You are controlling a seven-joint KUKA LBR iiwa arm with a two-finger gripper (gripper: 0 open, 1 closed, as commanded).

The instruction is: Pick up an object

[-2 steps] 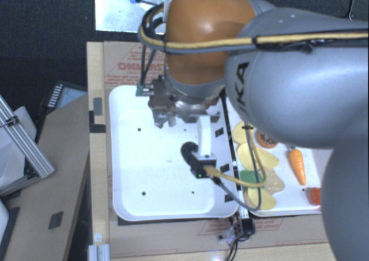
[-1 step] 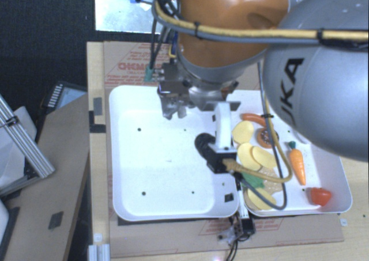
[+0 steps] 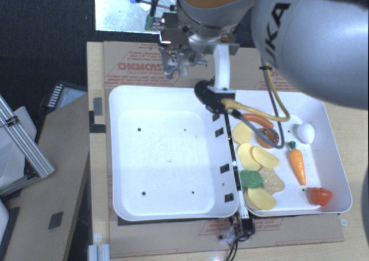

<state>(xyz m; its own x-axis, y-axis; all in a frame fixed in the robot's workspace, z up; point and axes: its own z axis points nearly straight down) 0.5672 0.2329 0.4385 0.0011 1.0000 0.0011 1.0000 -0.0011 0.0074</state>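
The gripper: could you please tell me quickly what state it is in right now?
Gripper: above the far edge of the left bin; whether it is open or shut cannot be told from the camera view, and nothing is visibly held.

Robot lab / test cell, not a home. Industrial grey KUKA arm w/ orange band fills top right; two white bins sit on a cardboard sheet; aluminium framing at left edge; loose cables; plastic toy food in right bin.
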